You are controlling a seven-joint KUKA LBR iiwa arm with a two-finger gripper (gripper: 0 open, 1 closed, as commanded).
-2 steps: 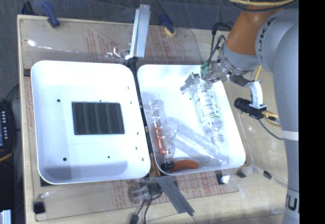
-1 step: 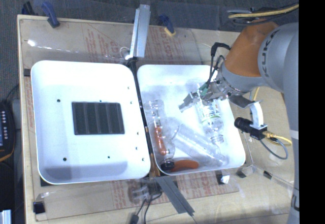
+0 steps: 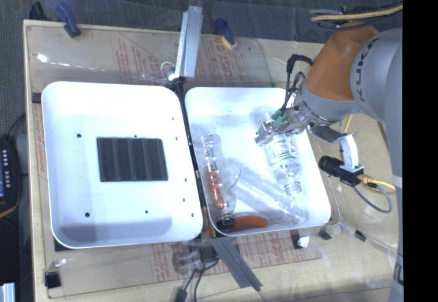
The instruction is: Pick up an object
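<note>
One bottle [image 3: 284, 157]: laid flat in the right bin [image 3: 236, 103], long axis from 11 to 5 o'clock; cap end cannot be told.
Gripper [image 3: 272, 127]: placed over the bottle's 11 o'clock end.
Jaws: cannot be told.

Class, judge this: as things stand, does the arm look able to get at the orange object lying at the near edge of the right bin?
Probably yes. The orange object lies uncovered against the right bin wall, though clear bottles crowd it, so the approach looks tight.

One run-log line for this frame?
gripper low in right bin | above labelled clear bottle | nothing seen held | left bin holds dark grate
</note>
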